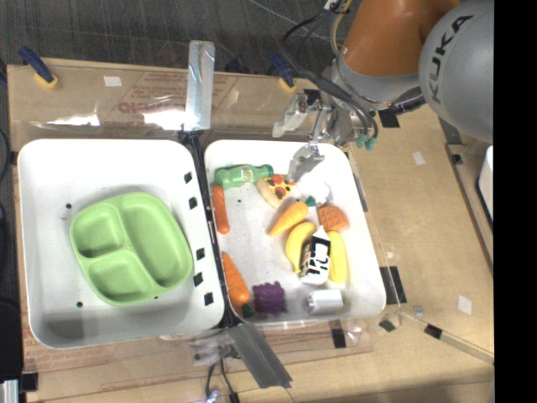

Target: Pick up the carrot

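Lying at lower left of right bin (362, 225), against dividing wall: carrot (235, 280), orange, tapered, smooth. Long axis seen running from upper left to lower right, thicker end toward lower right beside purple grapes (268, 296). Second slim orange piece (220, 210) seen above it along same wall. Arm (394, 32) entered from upper right of frame, wrist angled down toward bin's upper edge. Gripper (304, 163) poised over top of bin near green bottle (242, 175); finger state cannot be told. Carrot untouched, well apart from gripper.
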You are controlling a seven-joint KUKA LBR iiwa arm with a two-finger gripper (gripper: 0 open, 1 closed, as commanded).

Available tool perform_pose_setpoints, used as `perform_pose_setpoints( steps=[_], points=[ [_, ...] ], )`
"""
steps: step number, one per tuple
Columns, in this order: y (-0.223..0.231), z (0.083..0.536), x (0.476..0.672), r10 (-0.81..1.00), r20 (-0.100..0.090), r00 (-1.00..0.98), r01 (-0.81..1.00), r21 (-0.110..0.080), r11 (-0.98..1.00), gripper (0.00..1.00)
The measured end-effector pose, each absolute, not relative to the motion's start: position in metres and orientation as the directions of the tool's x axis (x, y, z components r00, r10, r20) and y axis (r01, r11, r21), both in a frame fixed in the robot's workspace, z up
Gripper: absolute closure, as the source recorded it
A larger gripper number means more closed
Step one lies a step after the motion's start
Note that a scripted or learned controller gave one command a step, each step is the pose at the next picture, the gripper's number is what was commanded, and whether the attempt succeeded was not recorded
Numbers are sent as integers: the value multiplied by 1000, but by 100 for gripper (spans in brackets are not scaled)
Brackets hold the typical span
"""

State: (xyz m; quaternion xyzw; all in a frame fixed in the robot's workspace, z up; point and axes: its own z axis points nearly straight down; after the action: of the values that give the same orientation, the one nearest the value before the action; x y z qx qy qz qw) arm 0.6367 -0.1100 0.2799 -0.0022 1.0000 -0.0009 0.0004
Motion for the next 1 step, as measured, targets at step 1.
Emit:
perform_pose_setpoints(
  steps=[1],
  points=[
    [-127,91,594,-7,1,-1000,-7,0,1000,0]
  ],
)
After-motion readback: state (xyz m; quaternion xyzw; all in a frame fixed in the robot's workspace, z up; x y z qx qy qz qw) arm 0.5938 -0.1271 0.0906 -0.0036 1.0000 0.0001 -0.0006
